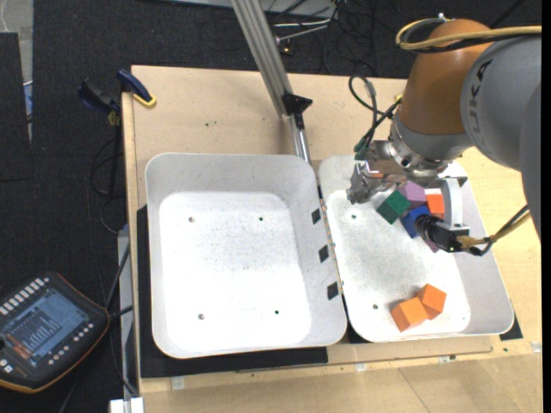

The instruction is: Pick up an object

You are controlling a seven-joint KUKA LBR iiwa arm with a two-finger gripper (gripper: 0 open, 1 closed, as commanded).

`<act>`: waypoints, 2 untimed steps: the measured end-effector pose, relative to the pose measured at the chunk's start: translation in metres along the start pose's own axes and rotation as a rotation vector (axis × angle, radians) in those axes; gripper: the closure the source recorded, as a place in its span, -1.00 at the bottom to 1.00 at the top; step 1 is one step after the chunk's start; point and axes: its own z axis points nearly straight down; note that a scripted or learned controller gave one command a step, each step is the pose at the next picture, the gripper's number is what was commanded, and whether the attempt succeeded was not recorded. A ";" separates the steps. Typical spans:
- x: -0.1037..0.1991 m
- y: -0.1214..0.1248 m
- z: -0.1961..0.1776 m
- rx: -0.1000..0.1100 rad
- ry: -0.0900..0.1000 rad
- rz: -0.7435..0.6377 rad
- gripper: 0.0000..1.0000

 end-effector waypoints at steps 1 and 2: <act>0.054 -0.009 -0.012 -0.002 0.001 -0.002 1.00; 0.116 -0.029 -0.011 0.001 0.001 -0.002 1.00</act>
